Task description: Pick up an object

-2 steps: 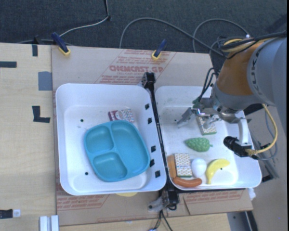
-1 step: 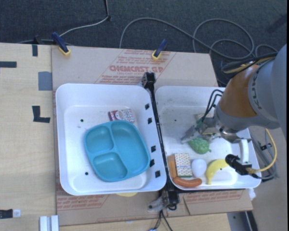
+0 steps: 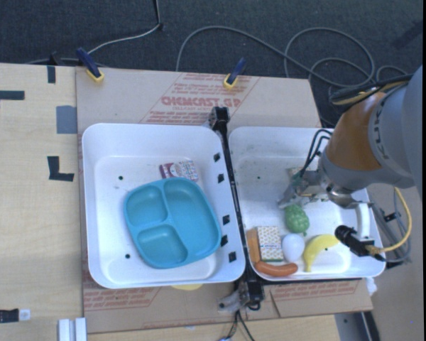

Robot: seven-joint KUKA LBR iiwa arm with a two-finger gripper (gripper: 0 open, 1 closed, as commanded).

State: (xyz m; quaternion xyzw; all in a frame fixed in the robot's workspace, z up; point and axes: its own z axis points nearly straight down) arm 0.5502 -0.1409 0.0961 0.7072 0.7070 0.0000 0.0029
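My gripper (image 3: 295,194) is low inside the right bin (image 3: 270,155), just above a green bumpy fruit (image 3: 296,219). Its tips sit at the fruit's upper edge, and I cannot make out how they stand. In front of the fruit lie a white egg (image 3: 292,246), a yellow banana (image 3: 319,250), a small patterned box (image 3: 269,242) and an orange-red sausage (image 3: 277,268). The arm's orange band (image 3: 351,137) and grey wrist come in from the right.
The left bin (image 3: 99,190) holds a blue divided plate (image 3: 172,222) and a small printed packet (image 3: 178,170). A black divider (image 3: 229,183) runs between the bins. Cables loop behind the bench, and yellow-blue clamps (image 3: 90,65) grip the cardboard.
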